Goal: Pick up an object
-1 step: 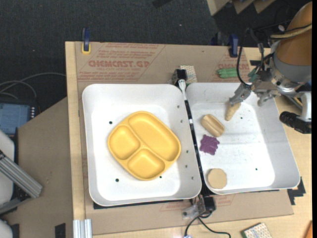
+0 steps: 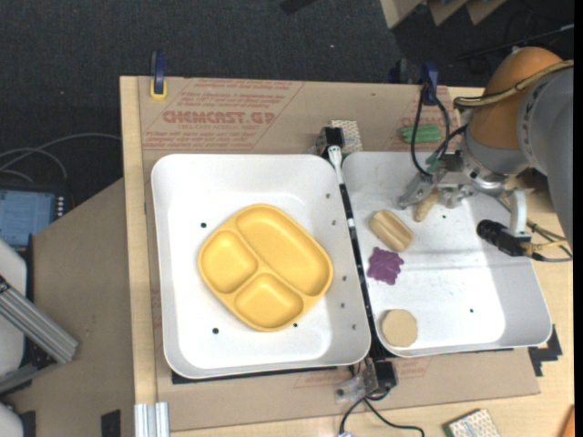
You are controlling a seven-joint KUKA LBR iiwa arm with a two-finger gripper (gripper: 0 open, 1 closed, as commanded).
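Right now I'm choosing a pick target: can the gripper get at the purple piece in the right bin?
Probably yes. The purple piece lies in the open with a gap to the tan block; the gripper hangs over the same bin.

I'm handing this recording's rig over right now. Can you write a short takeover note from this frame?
Gripper: low over the far part of the right bin; grip state unclear, nothing visibly held.
Right bin: tan bread-like piece, purple piece, round tan disc, all lying near its left side.
Left bin: yellow divided tray.
Done: no pick visible.
Left: grasp and lift one object.
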